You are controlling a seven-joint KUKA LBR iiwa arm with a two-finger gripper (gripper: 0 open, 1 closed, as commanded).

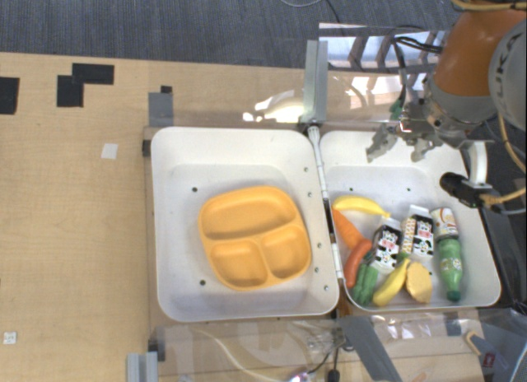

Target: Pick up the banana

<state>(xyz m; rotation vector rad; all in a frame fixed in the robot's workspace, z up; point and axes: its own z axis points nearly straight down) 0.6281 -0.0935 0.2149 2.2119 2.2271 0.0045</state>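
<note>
The left bin [169, 207] holds just an orange divided plate [254, 236], lying flat in the middle. The right bin [362, 170] has its food crowded toward the near side: a carrot [352, 244], two small cartons [403, 240], a green bottle [450, 261]. The banana [359, 205] lies at the pile's far left edge, fairly exposed, probably easy to reach. The gripper [401, 145] hangs over the far side, fingers spread apart, holding nothing.

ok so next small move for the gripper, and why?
Probably travel toward the front of the right bin and centre over a banana. The gripper, fingers open and holding nothing, hangs above the bin's bare back end, while the nearest banana lies apart from it beside the carrot.
</note>
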